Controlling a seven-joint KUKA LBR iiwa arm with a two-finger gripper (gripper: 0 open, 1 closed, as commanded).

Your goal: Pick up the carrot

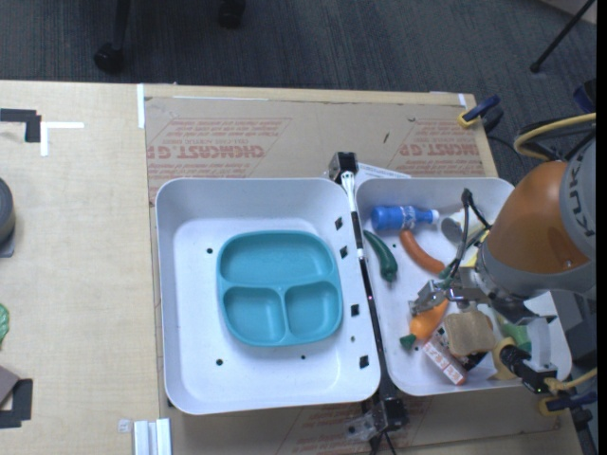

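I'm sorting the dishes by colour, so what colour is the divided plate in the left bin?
The divided plate is teal, a light blue-green, seen plainly in the camera view.

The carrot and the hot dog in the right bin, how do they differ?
The carrot is bright orange with a green tip at its lower end; the hot dog is duller reddish orange, with no green. The carrot lies low in the right bin beside the pincer; the hot dog lies higher, near the blue bottle. Both are elongated and lie slantwise.

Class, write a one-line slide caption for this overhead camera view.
Grey-and-orange robot arm reaches into the cluttered right white bin near a small orange carrot; a teal divided plate sits in the left bin.
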